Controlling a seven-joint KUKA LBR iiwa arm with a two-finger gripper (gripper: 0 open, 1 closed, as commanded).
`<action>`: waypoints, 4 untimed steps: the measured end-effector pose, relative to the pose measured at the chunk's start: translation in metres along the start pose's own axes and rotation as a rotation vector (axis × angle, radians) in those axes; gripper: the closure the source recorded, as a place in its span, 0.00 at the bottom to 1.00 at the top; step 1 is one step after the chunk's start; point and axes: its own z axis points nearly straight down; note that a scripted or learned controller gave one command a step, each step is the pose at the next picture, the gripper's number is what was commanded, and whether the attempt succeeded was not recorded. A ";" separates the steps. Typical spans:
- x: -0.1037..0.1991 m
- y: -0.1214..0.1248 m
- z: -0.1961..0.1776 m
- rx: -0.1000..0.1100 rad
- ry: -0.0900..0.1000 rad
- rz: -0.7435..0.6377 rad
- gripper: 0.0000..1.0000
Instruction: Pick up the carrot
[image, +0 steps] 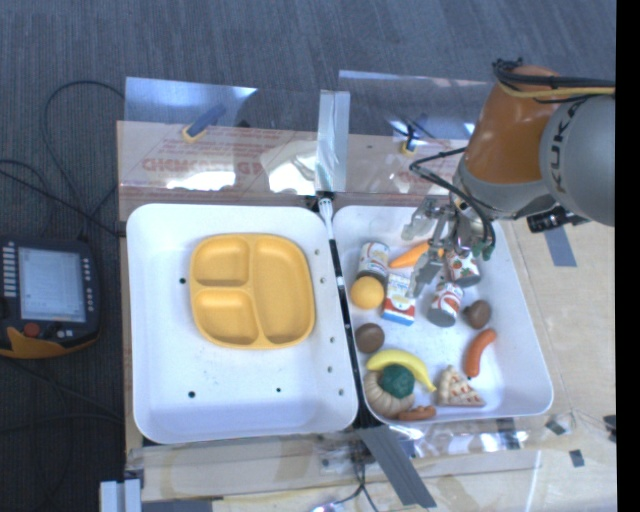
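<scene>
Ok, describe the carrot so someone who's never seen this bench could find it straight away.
Look in the right-hand white bin, at its upper part, just under the end effector. The carrot lies beside a small can and above a little carton. It is the only slim, tapered orange piece there.

Two bins sat side by side. The left bin (160, 390) held a divided plate (251, 290). In the right bin (520, 385), my gripper (437, 262) hung just right of the carrot (408, 256). A can (373, 262) stood left of the carrot, a lemon (367, 292) before the can, a banana (402, 363) nearer the front.
</scene>
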 end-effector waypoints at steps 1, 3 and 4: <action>-0.021 0.012 0.055 0.002 -0.017 -0.066 0.00; -0.008 0.002 0.060 -0.002 -0.038 0.108 0.00; -0.017 0.017 0.062 0.008 -0.015 0.141 0.00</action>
